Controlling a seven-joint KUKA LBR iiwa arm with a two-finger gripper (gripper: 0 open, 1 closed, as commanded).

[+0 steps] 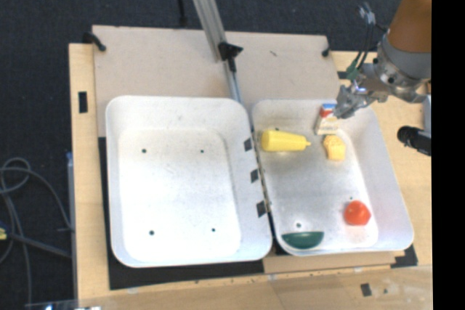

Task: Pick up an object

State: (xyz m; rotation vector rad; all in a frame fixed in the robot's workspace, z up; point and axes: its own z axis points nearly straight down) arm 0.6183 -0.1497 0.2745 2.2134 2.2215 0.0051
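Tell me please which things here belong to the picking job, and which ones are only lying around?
For the job:
- gripper, above the right bin's far end
- right bin
- yellow bottle
- small yellow block
- small box with a red and blue top
- orange-red ball
- dark green bowl-shaped piece

Just lying about:
- left bin
- metal rail
- cables

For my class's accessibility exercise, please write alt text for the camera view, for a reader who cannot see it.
A grey robot arm with an orange band reaches from the right, its tool above the far end of the right shallow white bin, close to a small white-and-red box. That bin also contains a yellow plastic bottle, a small yellow block, an orange-red ball and a dark green bowl.
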